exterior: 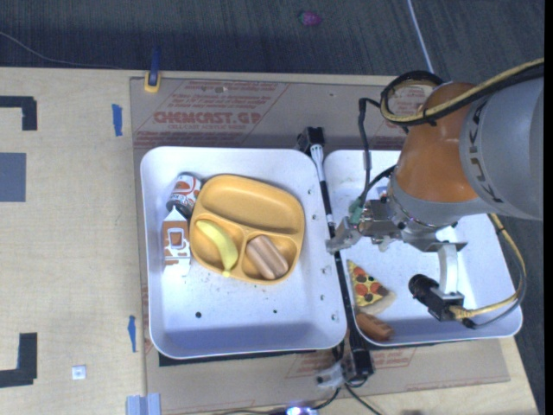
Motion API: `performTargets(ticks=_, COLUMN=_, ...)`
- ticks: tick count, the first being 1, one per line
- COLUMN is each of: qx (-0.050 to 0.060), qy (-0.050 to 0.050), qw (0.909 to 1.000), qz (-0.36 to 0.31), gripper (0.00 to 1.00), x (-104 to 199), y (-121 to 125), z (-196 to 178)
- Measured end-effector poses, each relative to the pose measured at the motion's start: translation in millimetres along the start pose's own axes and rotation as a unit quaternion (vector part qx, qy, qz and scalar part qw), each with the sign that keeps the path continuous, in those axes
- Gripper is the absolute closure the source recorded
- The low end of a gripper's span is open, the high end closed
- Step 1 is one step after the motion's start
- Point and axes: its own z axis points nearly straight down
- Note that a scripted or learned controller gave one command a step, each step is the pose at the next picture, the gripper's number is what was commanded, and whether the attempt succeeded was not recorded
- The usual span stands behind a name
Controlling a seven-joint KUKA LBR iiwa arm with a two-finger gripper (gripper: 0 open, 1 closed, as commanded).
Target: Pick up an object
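Note:
My gripper [350, 230] hangs low over the left side of the right bin [488, 314], close to the divider between the bins; the grey and orange arm [441, 158] covers most of it from above. A toy pizza slice [370, 288] lies just in front of the gripper, apart from it. A small brown sausage [373, 325] rests at the bin's front edge. In the left bin [251, 322] a yellow divided plate [251, 193] carries a banana [220, 245] and a hot dog [268, 258]. I see nothing held by the gripper.
A small can [182, 194] and an orange-and-white carton [175, 240] lie against the left bin's left wall, beside the plate. A black clamp [313, 141] sits at the back between the bins. A black block with a yellow cable [432, 296] hangs off the arm.

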Motion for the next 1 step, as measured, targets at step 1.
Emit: performTargets(ticks=1, qx=0.002, qy=0.0, qw=1.0, qz=0.001, gripper=0.0, x=-114.0, y=-11.3, z=20.7)
